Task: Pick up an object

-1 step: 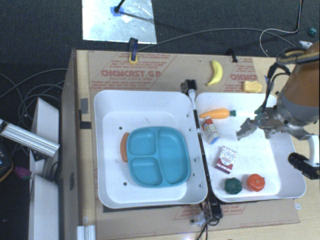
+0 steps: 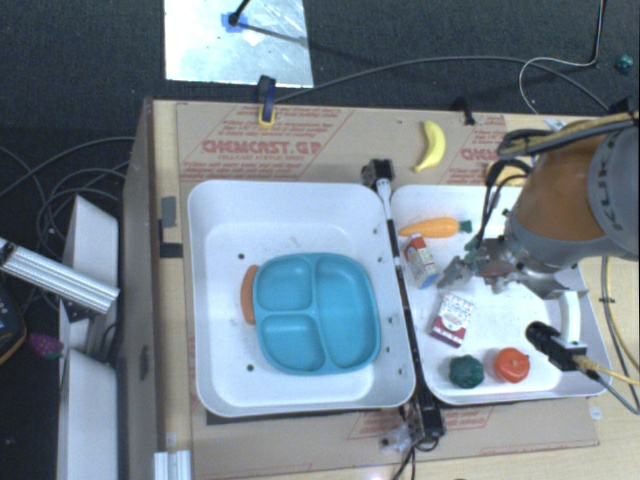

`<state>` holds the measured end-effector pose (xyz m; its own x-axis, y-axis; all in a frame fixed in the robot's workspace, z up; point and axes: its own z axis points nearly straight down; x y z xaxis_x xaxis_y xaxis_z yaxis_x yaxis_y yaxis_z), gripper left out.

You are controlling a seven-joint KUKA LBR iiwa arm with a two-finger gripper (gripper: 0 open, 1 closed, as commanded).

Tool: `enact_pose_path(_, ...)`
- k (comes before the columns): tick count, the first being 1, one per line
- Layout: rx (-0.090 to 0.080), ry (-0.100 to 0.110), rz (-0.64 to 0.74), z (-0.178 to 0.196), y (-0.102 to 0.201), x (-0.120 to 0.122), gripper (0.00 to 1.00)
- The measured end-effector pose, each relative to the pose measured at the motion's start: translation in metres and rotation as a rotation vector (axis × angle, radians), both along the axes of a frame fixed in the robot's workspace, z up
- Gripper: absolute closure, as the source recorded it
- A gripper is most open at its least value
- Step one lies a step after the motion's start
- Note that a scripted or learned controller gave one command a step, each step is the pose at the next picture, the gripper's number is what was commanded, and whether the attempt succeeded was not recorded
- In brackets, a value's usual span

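In the right bin (image 2: 575,388) lie an orange carrot (image 2: 432,228), a small labelled bottle (image 2: 420,261), a red-and-white box (image 2: 453,319), a dark green lump (image 2: 465,371) and a red tomato-like piece (image 2: 511,365). My gripper (image 2: 472,272) hangs over the middle of this bin, just above and to the right of the box and right of the bottle. It is open and I see nothing between its fingers. The arm's orange band (image 2: 555,200) covers the bin's far right side.
The left bin (image 2: 215,218) bears a blue divided plate (image 2: 316,311) with an orange sausage-shaped piece (image 2: 247,293) at its left edge. A yellow banana (image 2: 432,145) lies on the cardboard behind the right bin. Cables trail at the right.
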<state>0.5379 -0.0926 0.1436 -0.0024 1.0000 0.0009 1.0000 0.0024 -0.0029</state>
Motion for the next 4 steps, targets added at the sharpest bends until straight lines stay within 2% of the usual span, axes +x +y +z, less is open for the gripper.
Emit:
enact_pose_path(1, -0.001, -0.004, -0.002, -0.059, 0.009, 0.005, 0.0)
enact_pose_path(2, -0.001, -0.004, 0.002, -0.059, 0.0, 0.06, 0.0)
enact_pose_path(3, -0.001, -0.004, -0.001, -0.059, -0.008, 0.037, 0.0)
enact_pose_path(4, 0.009, 0.081, 0.007, -0.064, -0.005, 0.086, 0.0)
